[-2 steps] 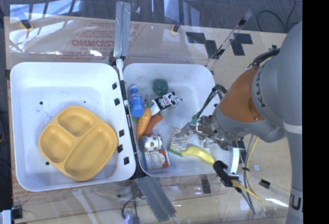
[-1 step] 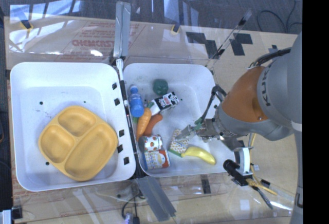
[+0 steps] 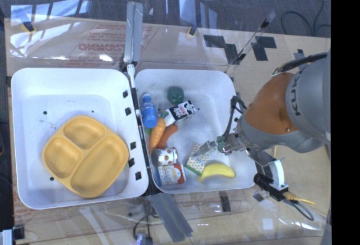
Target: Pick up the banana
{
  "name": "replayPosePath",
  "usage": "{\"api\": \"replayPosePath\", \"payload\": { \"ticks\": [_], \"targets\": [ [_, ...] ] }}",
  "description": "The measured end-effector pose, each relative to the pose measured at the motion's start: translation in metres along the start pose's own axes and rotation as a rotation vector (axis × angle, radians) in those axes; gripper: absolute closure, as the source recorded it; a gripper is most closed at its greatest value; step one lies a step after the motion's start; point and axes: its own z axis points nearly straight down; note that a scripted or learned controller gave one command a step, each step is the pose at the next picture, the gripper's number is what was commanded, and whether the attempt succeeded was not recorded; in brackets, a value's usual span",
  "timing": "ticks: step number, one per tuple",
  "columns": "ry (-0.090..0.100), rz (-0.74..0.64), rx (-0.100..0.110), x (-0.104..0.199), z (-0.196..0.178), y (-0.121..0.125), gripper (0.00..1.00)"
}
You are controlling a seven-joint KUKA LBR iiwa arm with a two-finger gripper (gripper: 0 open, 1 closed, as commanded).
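The yellow banana (image 3: 217,171) lies on its side at the front of the right bin (image 3: 216,84), close to the front wall. My gripper (image 3: 213,146) hangs just above and behind the banana, over a small patterned packet (image 3: 196,162). It reaches in from the right on the grey arm with the orange band (image 3: 269,112). Nothing shows in its grasp, and the banana rests on the bin floor apart from it.
The right bin also holds a green object (image 3: 175,94), a blue bottle (image 3: 148,112), a black-and-white carton (image 3: 183,109), a carrot (image 3: 157,134), a can (image 3: 165,156) and a small box (image 3: 172,174). A yellow divided plate (image 3: 85,155) sits in the left bin (image 3: 34,92).
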Motion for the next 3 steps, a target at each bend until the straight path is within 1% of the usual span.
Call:
{"api": "replayPosePath", "payload": {
  "ticks": [1, 2, 3],
  "targets": [
    [0.0, -0.236, 0.001, -0.0025, -0.0001, -0.0005, 0.0],
    [0.0, -0.417, 0.001, -0.0024, 0.0, -0.0006, 0.0],
    [0.001, -0.768, 0.001, -0.0016, 0.0001, -0.0002, 0.0]
  ]
}}
